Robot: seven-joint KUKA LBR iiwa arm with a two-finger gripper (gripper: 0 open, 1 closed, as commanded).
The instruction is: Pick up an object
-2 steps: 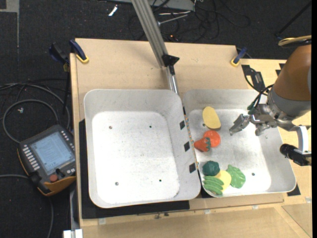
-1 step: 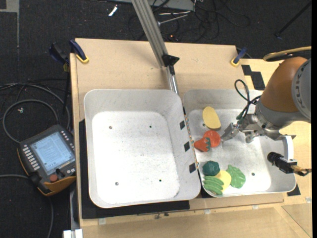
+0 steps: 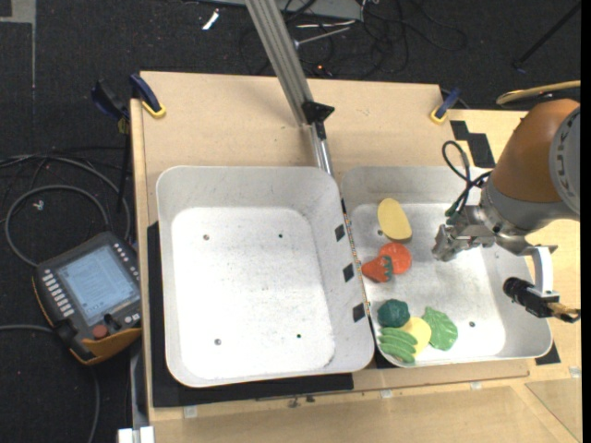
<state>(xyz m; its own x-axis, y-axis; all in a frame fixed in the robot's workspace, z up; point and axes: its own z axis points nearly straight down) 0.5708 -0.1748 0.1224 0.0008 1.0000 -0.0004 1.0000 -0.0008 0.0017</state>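
The left bin [image 3: 249, 275] lies bare white; the right bin [image 3: 480, 293] carries the toy food. The gripper [image 3: 450, 245] hovers over open floor, whether spread or closed I cannot tell. The yellow piece [image 3: 394, 218], red tomato [image 3: 395, 256] and green cluster [image 3: 416, 329] lie unlifted; the pick seems barely begun.

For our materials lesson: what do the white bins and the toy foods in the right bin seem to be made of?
White bins: probably moulded plastic, matte and scuffed, with rounded corners and raised rims. Yellow piece, red piece and green pieces: likely smooth plastic or rubber, judging by their bright uniform colours; the view is too coarse for certainty.
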